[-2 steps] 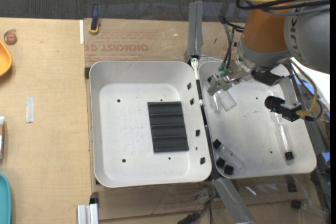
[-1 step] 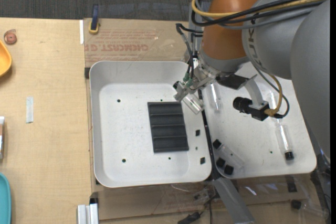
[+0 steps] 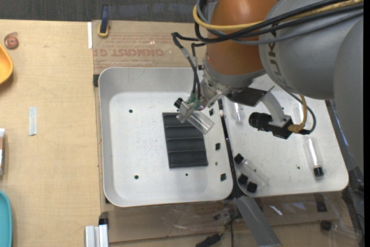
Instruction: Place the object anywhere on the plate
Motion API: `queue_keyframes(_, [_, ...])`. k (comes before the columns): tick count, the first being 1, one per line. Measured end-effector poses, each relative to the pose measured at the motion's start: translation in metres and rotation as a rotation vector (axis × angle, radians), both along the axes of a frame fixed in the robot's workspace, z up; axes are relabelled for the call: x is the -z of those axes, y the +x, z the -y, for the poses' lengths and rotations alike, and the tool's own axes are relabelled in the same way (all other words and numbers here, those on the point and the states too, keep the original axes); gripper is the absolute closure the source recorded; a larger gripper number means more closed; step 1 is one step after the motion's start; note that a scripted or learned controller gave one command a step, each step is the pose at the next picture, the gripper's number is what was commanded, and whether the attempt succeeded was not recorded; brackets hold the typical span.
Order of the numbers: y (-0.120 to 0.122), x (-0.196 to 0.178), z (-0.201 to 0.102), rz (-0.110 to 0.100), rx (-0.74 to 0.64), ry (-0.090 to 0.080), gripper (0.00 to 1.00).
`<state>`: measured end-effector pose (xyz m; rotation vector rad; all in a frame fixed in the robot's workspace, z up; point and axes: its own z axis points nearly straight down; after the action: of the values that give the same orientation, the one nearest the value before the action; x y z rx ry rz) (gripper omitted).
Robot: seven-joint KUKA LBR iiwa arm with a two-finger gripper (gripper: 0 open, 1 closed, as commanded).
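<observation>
Vial, clear and cylindrical, lies slanted at the plate's top right corner, its long axis running from upper left down to lower right. Its upper end sits right under the gripper; whether the gripper is clenched on it or released cannot be told, as the tip is small and blurred against the glassy tube. The plate is a dark rectangular slab with ridges across it, lying flat in the left bin, its long side running up and down the view. The arm hides the top of the right bin. That bin holds more clear tubes: one with a black cap near its right side, and faint ones with black caps at its lower left corner, hard to separate. Both bins are smooth white plastic with rounded corners.
</observation>
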<state>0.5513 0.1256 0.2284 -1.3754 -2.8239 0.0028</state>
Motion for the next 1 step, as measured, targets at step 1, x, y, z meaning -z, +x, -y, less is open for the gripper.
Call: queue_keyframes(1, [0.0675, 0.0007, 0.0044, 0.001, 0.156, -0.001, 1.00])
